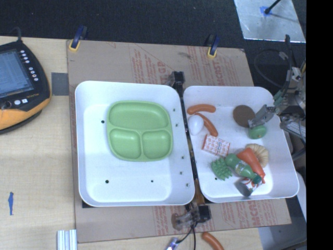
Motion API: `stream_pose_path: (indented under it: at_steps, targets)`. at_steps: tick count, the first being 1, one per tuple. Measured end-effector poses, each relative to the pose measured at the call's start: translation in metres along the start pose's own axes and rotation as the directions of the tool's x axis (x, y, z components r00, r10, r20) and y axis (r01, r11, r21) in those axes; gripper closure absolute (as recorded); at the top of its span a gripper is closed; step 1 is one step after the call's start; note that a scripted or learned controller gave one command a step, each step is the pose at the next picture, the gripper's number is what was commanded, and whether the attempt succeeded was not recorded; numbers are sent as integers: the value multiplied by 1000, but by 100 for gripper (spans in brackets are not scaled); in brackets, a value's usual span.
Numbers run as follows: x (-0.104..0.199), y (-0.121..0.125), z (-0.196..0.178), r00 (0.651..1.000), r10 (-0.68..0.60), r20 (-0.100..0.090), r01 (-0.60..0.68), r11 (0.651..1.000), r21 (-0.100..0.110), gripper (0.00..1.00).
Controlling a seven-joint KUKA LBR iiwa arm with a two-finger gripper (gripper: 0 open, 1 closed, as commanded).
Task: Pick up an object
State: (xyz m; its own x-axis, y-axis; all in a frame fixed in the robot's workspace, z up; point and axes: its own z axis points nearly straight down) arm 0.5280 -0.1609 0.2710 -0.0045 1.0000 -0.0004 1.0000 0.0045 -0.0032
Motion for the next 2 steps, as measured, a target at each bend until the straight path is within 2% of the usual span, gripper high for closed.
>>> stream_pose_path:
  at_steps: [1, 2]
  targets:
    - [65, 26, 119, 1000, -2, 1, 2, 1000, 2, 0]
    - [66, 67, 179, 1000, -2, 2, 2, 1000, 0, 0]
